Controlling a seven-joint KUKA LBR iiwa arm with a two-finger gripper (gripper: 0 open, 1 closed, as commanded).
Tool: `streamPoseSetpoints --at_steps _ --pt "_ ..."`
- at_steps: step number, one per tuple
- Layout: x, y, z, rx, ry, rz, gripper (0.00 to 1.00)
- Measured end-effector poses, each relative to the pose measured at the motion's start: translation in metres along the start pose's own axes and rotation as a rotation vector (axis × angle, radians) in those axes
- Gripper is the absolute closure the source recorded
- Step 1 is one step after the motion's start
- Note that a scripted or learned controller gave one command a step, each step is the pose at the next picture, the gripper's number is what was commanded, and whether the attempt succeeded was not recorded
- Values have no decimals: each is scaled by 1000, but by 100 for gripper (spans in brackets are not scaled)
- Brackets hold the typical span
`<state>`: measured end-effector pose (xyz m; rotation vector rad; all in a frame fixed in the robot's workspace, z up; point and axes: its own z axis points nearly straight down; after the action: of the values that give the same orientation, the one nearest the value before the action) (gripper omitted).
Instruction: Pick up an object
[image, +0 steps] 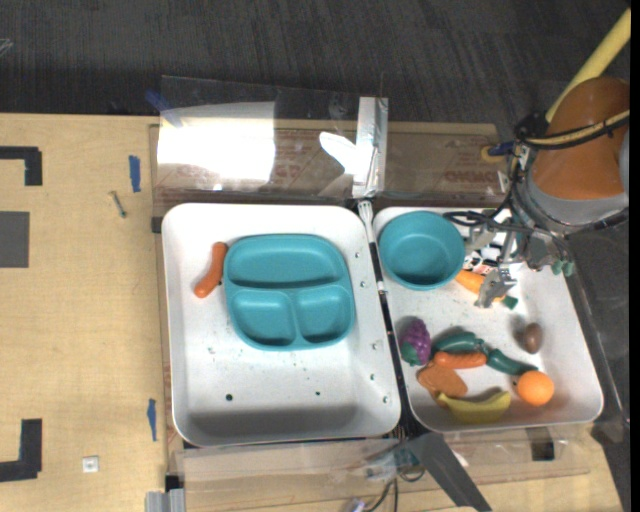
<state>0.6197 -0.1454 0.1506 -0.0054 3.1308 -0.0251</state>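
1. Wooden bench (70, 330) carries two white bins side by side; left bin (200, 400), right bin (575, 340).
2. Left bin: teal divided plate (290, 290), orange carrot (210, 270) just beside its left edge.
3. Right bin: teal bowl (420, 250) at the far corner; purple grapes (416, 340), banana (476, 403), orange (536, 388), brown piece (530, 336) nearer.
4. Gripper (492, 290) hangs over the right bin beside the bowl; cannot tell its opening or whether it holds anything.

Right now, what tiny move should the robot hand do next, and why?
Probably straight down. The hand hangs in the right bin, over a small orange piece beside the bowl, and holds nothing I can see, so lowering seems the likeliest way to reach it.
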Motion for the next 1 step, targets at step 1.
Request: streamPoseSetpoints --at_steps 1 --pt "-34 -15 55 -15 4 99 0"
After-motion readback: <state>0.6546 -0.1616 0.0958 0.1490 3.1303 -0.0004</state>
